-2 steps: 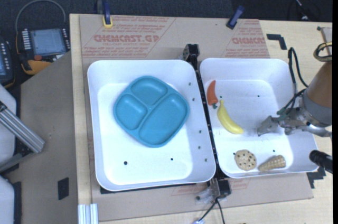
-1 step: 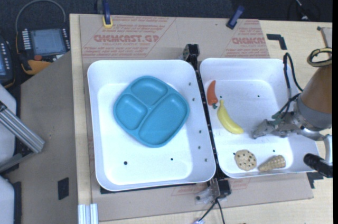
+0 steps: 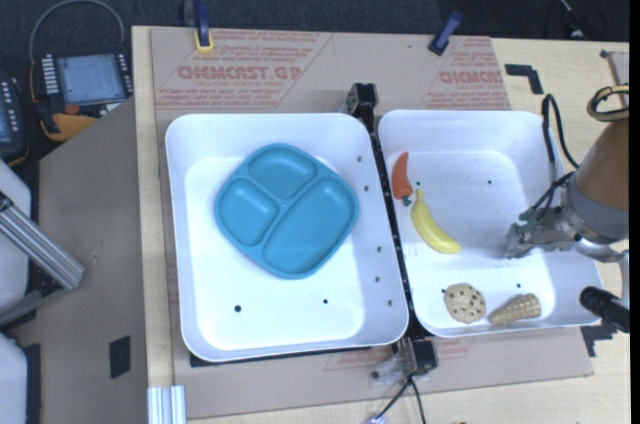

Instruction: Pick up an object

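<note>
Camera view: grey two-finger gripper [image 3: 517,243] sits low over the right shallow white bin [image 3: 470,127], near its right wall. Fingers too small and dark to read, so open or closed cannot be told; nothing visibly held. Smooth curved yellow banana [image 3: 433,226] and glossy orange-red pepper [image 3: 401,175] hug the left wall. Speckled round cookie [image 3: 464,302] and ridged tan cone [image 3: 516,309] lie by the front rim. Bin centre is bare. Left white bin [image 3: 195,147] holds a blue plastic divided plate [image 3: 287,209], with floor free around it.
</note>
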`<state>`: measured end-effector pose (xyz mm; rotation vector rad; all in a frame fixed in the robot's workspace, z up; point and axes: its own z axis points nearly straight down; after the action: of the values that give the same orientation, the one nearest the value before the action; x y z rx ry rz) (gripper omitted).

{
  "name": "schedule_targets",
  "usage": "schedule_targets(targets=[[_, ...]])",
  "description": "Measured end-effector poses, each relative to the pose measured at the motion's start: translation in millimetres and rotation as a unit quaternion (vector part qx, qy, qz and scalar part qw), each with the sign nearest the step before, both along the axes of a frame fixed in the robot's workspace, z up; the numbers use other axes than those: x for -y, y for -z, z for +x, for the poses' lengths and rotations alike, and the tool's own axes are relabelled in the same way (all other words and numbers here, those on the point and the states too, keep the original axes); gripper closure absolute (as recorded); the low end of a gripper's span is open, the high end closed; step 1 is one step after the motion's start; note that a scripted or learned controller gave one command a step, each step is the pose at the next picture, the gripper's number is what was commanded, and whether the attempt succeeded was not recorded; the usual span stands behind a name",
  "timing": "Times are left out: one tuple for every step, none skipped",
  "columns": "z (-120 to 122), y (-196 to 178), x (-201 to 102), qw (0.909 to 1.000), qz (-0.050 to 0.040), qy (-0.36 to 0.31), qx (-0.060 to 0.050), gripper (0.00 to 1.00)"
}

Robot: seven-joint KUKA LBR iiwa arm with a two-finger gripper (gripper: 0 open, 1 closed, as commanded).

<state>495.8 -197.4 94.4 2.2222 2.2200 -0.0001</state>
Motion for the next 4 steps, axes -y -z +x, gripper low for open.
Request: schedule_targets(targets=[[8.2, -51.3, 7.5, 1.0, -0.0012, -0.001, 0.002, 1.0], [12.8, -112.0, 2.2, 1.0, -0.0012, -0.001, 0.002, 1.0], [14.1, -165.3, 2.6, 1.0, -0.0015, -0.001, 0.003, 1.0], [22.3, -169.9, -45.7, 1.0, 0.0001, -0.003, 0.001, 1.0]])
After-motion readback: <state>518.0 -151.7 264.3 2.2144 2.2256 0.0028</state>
